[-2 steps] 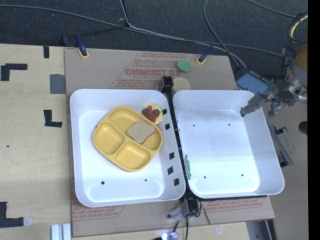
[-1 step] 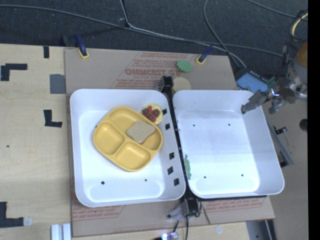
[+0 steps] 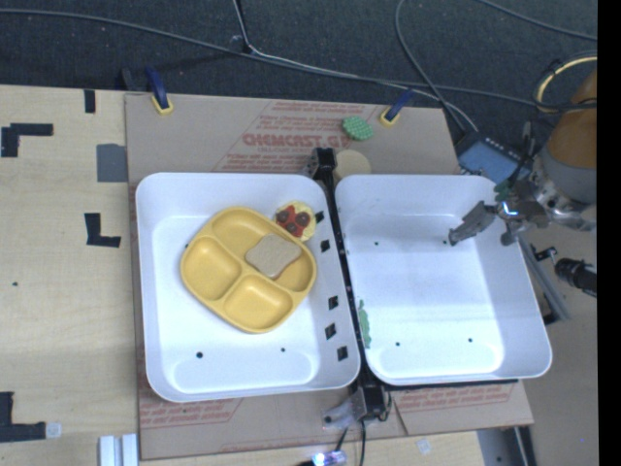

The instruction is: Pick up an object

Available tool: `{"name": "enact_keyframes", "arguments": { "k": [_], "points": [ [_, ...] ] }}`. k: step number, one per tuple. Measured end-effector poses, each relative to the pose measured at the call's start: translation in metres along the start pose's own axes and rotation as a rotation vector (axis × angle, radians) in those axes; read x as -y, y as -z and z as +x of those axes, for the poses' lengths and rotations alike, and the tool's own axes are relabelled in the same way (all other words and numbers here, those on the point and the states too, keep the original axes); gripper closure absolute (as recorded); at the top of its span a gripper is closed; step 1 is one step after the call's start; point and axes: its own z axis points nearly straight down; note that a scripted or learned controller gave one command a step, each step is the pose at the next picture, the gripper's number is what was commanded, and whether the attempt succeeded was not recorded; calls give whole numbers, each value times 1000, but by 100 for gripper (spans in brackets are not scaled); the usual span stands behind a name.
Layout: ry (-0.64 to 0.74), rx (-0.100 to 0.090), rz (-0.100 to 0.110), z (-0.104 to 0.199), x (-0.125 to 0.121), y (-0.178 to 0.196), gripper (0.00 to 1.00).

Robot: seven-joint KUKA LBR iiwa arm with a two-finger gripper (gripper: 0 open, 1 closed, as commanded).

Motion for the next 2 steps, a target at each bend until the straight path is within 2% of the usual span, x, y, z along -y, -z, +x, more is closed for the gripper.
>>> {"name": "enact_keyframes", "arguments": {
  "k": [1, 2],
  "points": [
    [1, 0, 1, 7, -5, -61, 0],
    [1, 4, -8, 5, -4, -124, 0]
  ]
}}
